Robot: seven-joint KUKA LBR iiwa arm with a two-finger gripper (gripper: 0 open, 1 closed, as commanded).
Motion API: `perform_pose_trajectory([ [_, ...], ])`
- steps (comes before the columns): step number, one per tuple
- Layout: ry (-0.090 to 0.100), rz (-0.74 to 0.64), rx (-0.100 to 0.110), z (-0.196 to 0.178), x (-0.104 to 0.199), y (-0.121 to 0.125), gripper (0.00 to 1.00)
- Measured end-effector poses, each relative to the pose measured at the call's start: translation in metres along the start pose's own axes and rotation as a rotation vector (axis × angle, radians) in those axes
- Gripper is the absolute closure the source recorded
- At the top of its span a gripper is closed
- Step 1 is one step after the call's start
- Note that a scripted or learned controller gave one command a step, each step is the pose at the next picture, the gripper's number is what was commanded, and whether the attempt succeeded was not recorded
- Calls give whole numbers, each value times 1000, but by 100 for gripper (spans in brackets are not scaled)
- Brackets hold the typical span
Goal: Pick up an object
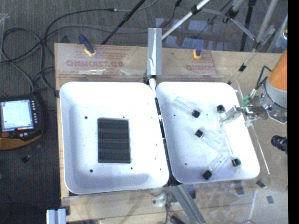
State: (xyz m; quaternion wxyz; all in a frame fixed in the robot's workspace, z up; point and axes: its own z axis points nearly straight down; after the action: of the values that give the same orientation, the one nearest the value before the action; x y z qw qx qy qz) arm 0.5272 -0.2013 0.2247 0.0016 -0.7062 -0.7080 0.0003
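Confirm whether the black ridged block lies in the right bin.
No, the black ridged block lies flat in the left bin, alone.

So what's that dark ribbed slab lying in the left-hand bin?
The dark slab is a flat, upright rectangle, black or charcoal, with a matte look like rubber or plastic. Horizontal grooves split its top into about four bands. It lies flat on the floor of the left bin, roughly central, its long sides running parallel to the bin's side walls. Nothing else touches it; the gripper is over the other bin.
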Motion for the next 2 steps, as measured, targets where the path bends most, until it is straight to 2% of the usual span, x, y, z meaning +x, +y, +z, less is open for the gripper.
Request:
perform_pose_trajectory([
  [1, 0, -246, -3, 130, -8, 35, 0],
  [2, -9, -266, -14, 134, 9, 81, 0],
])
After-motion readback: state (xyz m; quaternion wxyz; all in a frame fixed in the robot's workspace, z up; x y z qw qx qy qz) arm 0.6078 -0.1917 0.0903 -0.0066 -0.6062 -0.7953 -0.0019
